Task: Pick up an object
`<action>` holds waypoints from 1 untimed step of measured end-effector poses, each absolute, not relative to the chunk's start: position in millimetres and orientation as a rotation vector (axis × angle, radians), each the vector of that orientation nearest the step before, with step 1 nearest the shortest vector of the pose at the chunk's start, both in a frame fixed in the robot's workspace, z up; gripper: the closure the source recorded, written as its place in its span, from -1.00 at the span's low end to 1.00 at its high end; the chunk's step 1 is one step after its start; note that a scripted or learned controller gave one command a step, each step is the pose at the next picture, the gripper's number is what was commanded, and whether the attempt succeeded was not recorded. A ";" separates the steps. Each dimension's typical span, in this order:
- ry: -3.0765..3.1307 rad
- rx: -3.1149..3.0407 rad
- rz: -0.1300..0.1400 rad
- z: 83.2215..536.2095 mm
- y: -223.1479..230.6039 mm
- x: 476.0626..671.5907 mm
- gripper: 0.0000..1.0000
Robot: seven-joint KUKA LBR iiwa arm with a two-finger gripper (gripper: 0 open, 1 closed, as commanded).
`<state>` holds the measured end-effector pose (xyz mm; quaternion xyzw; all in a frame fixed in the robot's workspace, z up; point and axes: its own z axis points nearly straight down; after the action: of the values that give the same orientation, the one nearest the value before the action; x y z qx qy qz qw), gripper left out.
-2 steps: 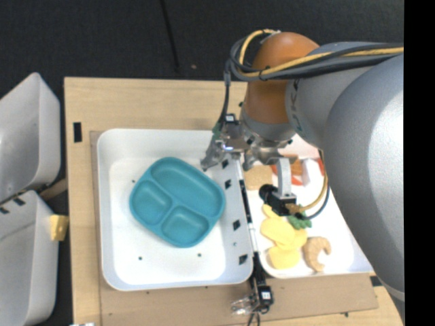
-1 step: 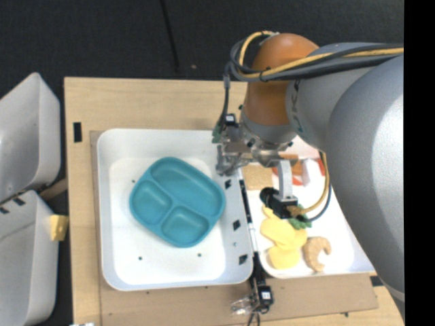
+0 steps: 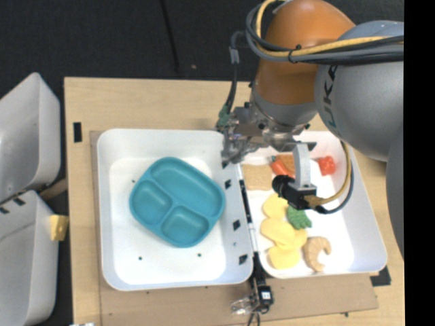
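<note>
End effector (image 3: 232, 149) hangs over the wall between the two bins; open or closed, I cannot tell. Over in the left bin (image 3: 109, 250) lies a teal divided plate (image 3: 178, 202). The right bin (image 3: 363, 250) has yellow pieces (image 3: 282, 233), a red piece (image 3: 327, 164), and a tan slice (image 3: 257, 176) just beside the end effector.

You have a pale wooden bench (image 3: 156, 104) under the pincer (image 3: 231, 153). Its bare top shows beyond the pincer and well to its left in the view, where a small black mark (image 3: 77, 132) sits. Past the bench's far edge, beyond the pincer, you see a dark floor (image 3: 122, 26) crossed by faint thin lines. Far left of the pincer, off the bench, stand two white moulded tubs (image 3: 27, 134), the nearer one bearing a yellow tag (image 3: 58, 227). The light is even, with weak shadows.
</note>
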<state>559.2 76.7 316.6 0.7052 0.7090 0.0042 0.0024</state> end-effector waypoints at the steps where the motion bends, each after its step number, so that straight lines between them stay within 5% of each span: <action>1: 2.229 2.217 -0.007 185.1 110.8 600.1 1.00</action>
<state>600.1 110.8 185.1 0.7052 0.7090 -0.0021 -0.0013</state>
